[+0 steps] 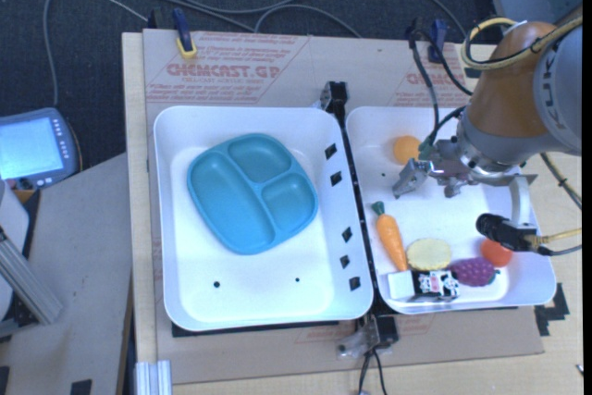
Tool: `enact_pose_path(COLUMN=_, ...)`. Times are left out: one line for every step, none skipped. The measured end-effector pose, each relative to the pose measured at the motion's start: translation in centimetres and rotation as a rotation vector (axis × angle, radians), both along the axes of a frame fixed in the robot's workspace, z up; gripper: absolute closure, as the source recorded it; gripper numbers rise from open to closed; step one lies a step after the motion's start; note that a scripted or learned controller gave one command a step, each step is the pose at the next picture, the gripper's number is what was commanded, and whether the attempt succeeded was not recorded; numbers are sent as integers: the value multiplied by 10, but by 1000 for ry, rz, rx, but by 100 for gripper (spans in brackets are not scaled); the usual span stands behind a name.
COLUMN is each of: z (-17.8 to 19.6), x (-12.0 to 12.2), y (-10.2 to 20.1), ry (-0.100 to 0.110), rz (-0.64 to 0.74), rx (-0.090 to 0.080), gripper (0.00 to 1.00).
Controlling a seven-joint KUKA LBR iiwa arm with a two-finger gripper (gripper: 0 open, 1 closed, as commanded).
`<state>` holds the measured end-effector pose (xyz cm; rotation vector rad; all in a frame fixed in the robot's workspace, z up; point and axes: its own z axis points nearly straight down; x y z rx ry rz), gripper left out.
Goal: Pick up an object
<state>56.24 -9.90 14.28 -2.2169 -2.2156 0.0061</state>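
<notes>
So the brown fibreboard tabletop [231, 60] carries two shallow white plastic bins: the left bin [176, 199] with a blue three-compartment plastic plate [252, 191] sits well off to the tool's left, and the right bin [370, 120] is the one the tool [430, 178] hangs over. Honestly can't tell if the tool is spread or pressed together, and nothing shows pinched in it, so I'd call this the approach step, pick not yet made. Closest candidate is the small orange round toy fruit [405, 148], just beside the tool at its upper left. The orange plastic carrot [391, 239] lies below it, the pale yellow round slice [429, 252] further down. Next move probably needs lining up over one and dropping straight.
</notes>
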Motion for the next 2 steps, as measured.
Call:
enact_pose_path(z=-53, x=-1, y=1, ry=0, rz=0, rx=0, gripper=0)
enact_pose_path(z=-39, x=1, y=1, ry=-7, rz=0, rx=0, gripper=100)
